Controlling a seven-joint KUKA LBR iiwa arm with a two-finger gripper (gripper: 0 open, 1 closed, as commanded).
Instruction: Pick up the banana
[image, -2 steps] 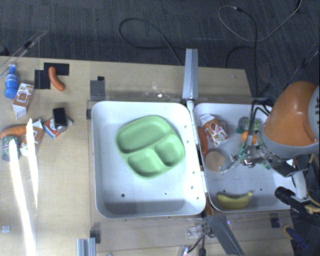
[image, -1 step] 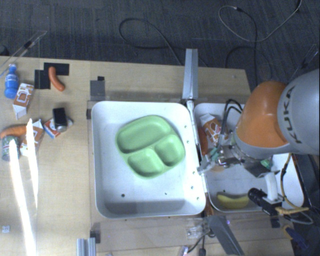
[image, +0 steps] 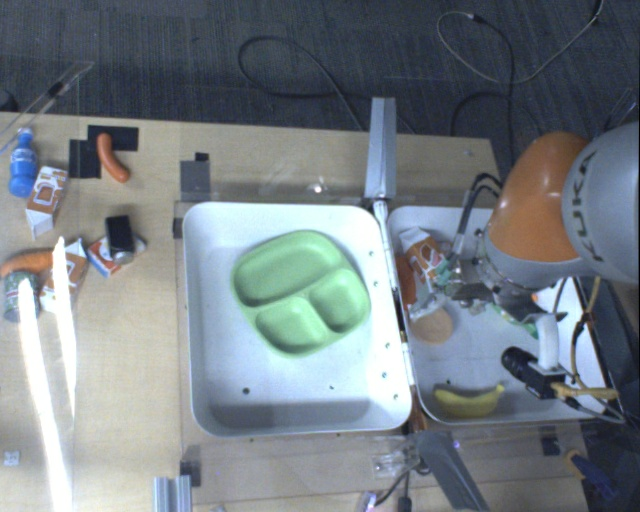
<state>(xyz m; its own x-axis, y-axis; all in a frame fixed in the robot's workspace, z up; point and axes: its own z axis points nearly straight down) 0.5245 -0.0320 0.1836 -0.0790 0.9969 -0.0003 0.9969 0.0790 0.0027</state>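
Gripper (image: 437, 296) hovers in the right white bin (image: 500, 352), finger state indiscernible. Approach step (my judgement): next, reach toward the curved yellow banana (image: 468, 401) near the front wall.

The arm (image: 560, 215) covers much of the right bin (image: 480, 415) and is cut off at the right edge. Small items on the tabletop (image: 120, 330) at far left are too small to identify.

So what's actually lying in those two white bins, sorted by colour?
Green: 1, the divided plate in the left bin.
Yellow: 1, the banana in the right bin.
Tan: 1, a round flat piece.
Orange and white: 1, a packet.
Total: 4 that I can make out.
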